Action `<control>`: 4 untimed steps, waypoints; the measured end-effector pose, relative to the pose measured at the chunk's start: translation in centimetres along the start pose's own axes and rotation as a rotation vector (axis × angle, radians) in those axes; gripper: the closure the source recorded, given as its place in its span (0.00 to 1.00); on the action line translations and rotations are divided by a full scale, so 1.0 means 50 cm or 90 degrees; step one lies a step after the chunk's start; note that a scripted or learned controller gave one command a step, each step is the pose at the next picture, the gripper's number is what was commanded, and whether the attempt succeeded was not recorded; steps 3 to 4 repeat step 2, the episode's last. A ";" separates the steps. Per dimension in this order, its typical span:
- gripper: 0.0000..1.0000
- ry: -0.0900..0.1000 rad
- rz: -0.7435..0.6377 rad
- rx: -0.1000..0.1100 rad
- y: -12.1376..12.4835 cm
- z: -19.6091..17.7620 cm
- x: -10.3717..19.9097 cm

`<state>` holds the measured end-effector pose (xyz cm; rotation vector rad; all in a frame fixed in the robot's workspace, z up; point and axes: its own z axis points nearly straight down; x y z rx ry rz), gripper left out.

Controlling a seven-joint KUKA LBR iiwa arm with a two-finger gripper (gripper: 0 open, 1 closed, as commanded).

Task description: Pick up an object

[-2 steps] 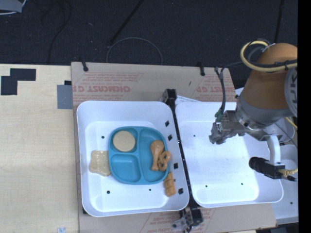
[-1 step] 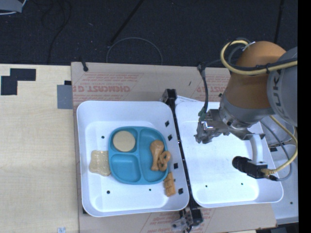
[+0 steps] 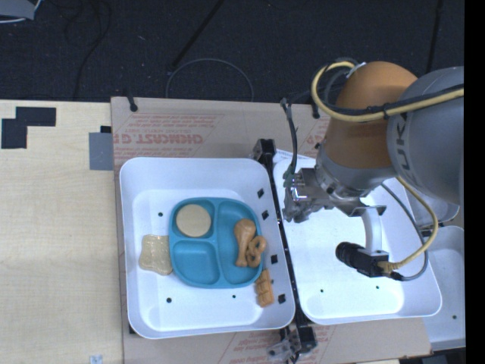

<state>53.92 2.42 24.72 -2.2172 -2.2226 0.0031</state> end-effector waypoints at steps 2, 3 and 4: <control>0.00 0.000 0.000 0.001 0.019 -0.006 0.101; 0.00 0.000 0.000 0.001 0.019 -0.006 0.101; 0.00 0.000 0.000 0.001 0.019 -0.006 0.101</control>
